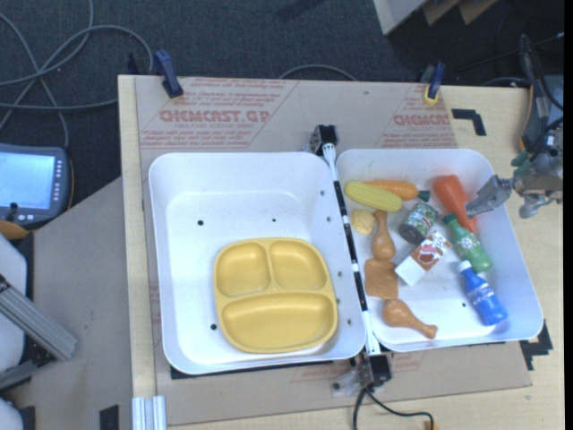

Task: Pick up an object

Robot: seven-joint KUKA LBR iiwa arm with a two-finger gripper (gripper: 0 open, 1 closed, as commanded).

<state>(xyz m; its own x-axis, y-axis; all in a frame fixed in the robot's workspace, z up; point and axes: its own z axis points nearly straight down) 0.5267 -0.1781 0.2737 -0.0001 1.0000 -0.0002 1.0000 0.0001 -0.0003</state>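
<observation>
My gripper [500, 206] hangs over the right rim of the right bin [524, 267], its fingers apart with nothing between them. One grey fingertip [474, 206] points down-left, just beside an orange-red bottle [450, 197]. The bin also holds a green bottle [470, 247], a blue bottle [484, 296], a small dark can [417, 222], a white and red carton [428, 253], a yellow corn cob [374, 196], an orange carrot [399, 187], a brown slab [380, 281] and a chicken drumstick [409, 316].
The left bin [179, 195] holds a yellow divided plate [276, 294]. A black and white divider [345, 231] runs between the two bins. Blue clamps [166, 72] [434, 81] grip the board's far edge. A tablet [31, 182] sits off the bench at left.
</observation>
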